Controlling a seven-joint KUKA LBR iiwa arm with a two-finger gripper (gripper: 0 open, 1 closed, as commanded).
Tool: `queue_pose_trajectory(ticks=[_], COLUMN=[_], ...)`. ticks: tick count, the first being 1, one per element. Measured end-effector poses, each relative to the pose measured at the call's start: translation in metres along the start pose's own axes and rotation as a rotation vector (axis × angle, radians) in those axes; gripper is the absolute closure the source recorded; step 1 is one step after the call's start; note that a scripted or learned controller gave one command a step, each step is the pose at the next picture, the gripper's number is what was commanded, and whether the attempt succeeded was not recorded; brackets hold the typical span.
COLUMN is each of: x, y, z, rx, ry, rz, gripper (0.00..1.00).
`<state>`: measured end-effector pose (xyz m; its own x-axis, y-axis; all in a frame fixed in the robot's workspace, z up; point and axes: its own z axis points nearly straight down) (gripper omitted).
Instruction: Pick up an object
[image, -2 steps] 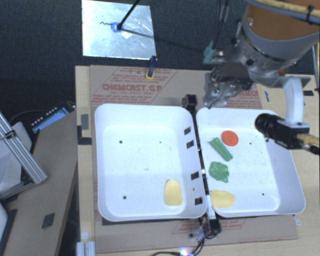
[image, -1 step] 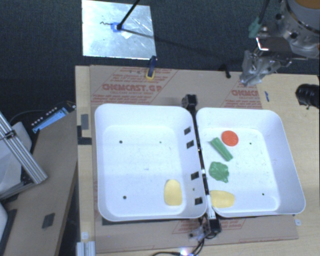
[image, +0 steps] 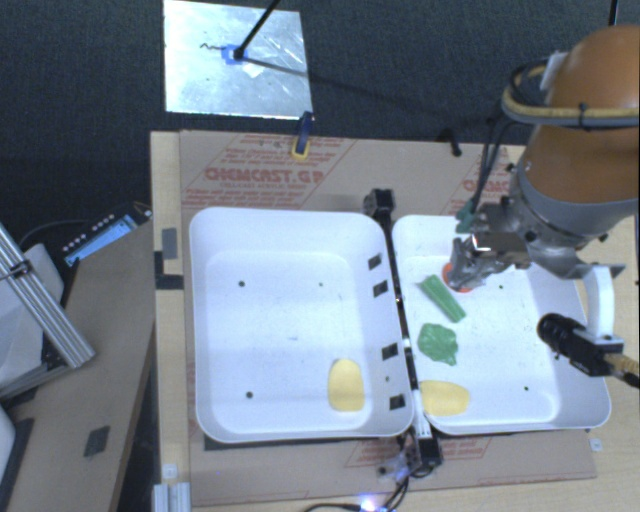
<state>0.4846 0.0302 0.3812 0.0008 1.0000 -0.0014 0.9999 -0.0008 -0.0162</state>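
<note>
Claw (image: 468, 272) hangs low in the right bin (image: 570, 400), over a small orange thing (image: 460, 287); whether it grips cannot be told. Just left and nearer the camera lies the green bar (image: 441, 298), its long axis diagonal, running toward the green lump (image: 438, 343).

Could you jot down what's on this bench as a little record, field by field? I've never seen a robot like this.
left bin: one yellow object near its front right corner
right bin: green stick, crumpled green object, yellow oval object, orange object
arm: reaches in from the right
gripper: low over the orange object, beside the green stick
held object: cannot tell
</note>
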Motion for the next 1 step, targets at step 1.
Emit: queue_pose_trajectory(ticks=[1], x=[0.0453], y=[0.0958], z=[-0.0737], rx=[-0.03], ry=[0.002], rz=[-0.009], gripper=[1.0])
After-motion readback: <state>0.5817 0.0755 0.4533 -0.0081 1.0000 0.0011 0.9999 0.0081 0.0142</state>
